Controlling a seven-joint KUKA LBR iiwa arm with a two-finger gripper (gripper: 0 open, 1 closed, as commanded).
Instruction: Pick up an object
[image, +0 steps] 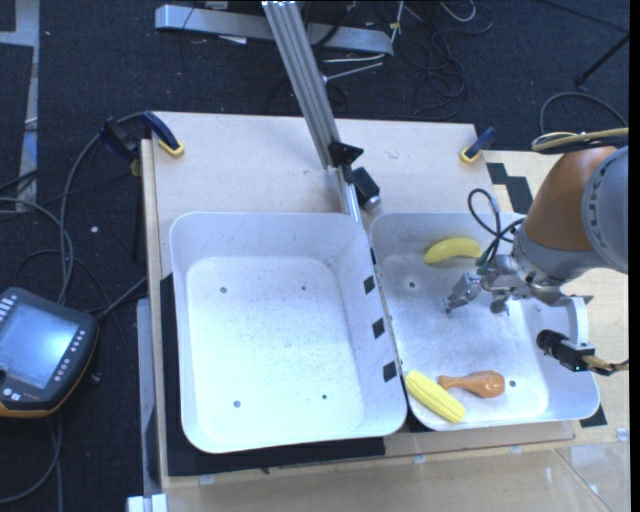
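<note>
In the right bin (565, 400), a yellow banana (452, 249) lies near the far wall. A yellow corn cob (435, 396) rests at the near left corner, and an orange-brown drumstick (476, 383) lies just to its right, touching it. My gripper (477, 302) hangs low over the middle of this bin, below the banana and above the drumstick. It is open, its fingers spread with nothing between them. The grey arm with its orange band (565, 205) reaches in from the right.
The left bin (185, 300) stands beside the right one, their walls meeting at the centre. A slanted metal post (310, 85) rises from behind the bins. A black cable (487, 215) loops near the wrist, and a teach pendant (40, 350) lies off the bench at left.
</note>
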